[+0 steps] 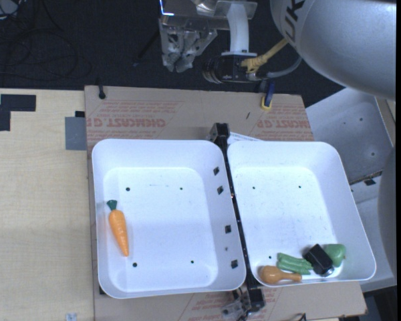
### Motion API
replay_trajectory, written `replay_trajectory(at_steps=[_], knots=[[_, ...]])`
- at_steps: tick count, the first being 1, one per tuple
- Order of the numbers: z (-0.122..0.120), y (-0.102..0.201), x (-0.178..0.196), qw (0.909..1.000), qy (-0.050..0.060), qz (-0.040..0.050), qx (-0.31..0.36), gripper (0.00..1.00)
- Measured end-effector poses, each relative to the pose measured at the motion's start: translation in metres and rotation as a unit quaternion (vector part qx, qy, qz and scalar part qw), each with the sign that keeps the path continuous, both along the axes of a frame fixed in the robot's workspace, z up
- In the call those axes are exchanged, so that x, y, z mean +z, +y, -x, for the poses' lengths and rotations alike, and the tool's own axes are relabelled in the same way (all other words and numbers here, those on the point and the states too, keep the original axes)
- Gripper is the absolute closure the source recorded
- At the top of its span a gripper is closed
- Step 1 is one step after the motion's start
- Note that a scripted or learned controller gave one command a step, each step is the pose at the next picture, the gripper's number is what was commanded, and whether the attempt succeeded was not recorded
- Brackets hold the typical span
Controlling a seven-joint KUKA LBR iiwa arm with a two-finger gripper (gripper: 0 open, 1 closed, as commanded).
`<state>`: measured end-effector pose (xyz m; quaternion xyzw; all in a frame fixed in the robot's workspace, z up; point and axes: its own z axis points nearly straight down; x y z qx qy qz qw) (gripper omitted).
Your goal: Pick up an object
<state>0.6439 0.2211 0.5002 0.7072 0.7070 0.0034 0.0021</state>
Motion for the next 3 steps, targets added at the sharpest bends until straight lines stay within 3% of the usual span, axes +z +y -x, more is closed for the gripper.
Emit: replay_trajectory(at_steps=[1,2,3], knots=[[0.001,0.023,-0.128,0.9999,0.012,0.0035,0.001,1.00],[0.001,-0.025,-0.206,0.9999,0.010,0.0036,-0.002,1.00],[0.021,0.016,-0.155,1.0000,0.004,0.0005,0.003,1.00]])
